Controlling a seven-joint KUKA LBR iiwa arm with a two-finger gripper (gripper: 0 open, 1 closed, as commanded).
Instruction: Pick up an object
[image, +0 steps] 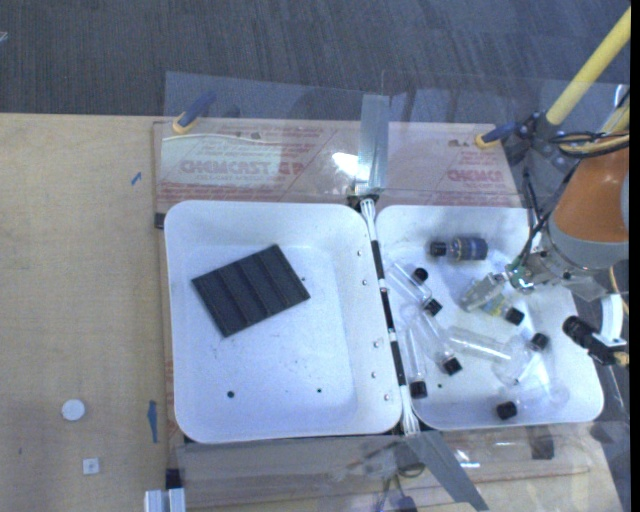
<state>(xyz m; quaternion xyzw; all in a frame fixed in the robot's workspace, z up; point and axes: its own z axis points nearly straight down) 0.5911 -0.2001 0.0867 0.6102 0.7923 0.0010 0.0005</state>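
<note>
Here, gripper (500, 290) down in the right bin (585, 400), among clear vials.
Fingers not readable from this angle; a clear vial with a black cap (480, 293) right at the tip, grasp uncertain. Blue-banded vial (458, 248) just beyond it. Dark ribbed panel (250, 289) flat in the left bin (200, 400).

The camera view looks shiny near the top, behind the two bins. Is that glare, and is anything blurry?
Yes: in the camera view a bright glare patch sits on the clear plastic sheet behind the bins; the dark ridged pad in the left bin looks sharp, while the clear tubes in the right bin are faint and hard to outline.
</note>
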